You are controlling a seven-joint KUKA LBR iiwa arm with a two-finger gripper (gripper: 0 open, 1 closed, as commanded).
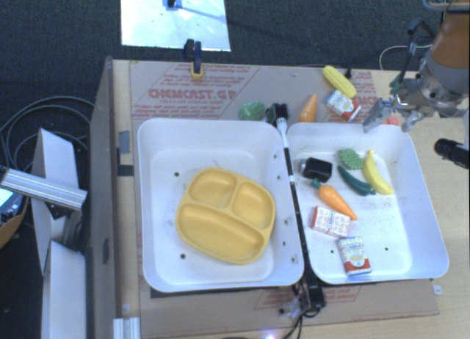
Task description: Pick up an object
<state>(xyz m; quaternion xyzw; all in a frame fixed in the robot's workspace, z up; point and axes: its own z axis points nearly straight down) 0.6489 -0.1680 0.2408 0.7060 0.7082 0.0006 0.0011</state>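
My gripper [389,115] hangs over the far rim of the right bin [422,205], near its back right corner. Its two fingers are spread apart, so it is open. A small reddish bit [394,119] shows in the gap between them, and I cannot tell what it is. In the right bin lie a banana [377,172], a green knobbly piece [351,158], a dark green cucumber [355,181], a black block [318,167], a carrot [338,202], a red-and-white packet [330,221] and a small carton [355,255].
The left bin [158,183] holds a yellow divided plate [226,214]. Behind the bins on the cardboard lie a yellow corn cob [339,81], a small carrot [308,108], a red-and-white carton [343,105] and a green toy [252,111]. A black clamp [193,55] stands at the back.
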